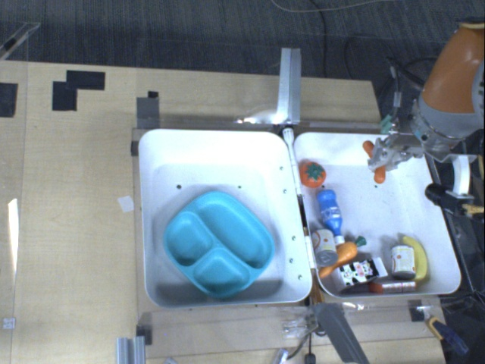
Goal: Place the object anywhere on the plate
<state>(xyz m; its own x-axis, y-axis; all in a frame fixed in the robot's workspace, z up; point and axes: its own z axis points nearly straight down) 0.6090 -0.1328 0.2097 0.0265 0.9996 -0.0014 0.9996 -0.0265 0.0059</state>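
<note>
A blue plate (218, 241) with three sections lies in the left bin (159, 165). My gripper (374, 161) hangs over the far part of the right bin (447, 279). Its two orange-tipped fingers (380, 175) stand apart and open, with nothing between them. To its left, apart from the gripper, an orange-red tomato-like fruit (312, 174) rests by the divider. A blue bottle (329, 209) lies just in front of that fruit.
Along the right bin's near side lie a carrot (339, 252), a banana (415, 255), a small can (402, 260), a dark box (356, 271) and a red tube (392, 285). A metal post (290, 86) stands behind the divider.
</note>
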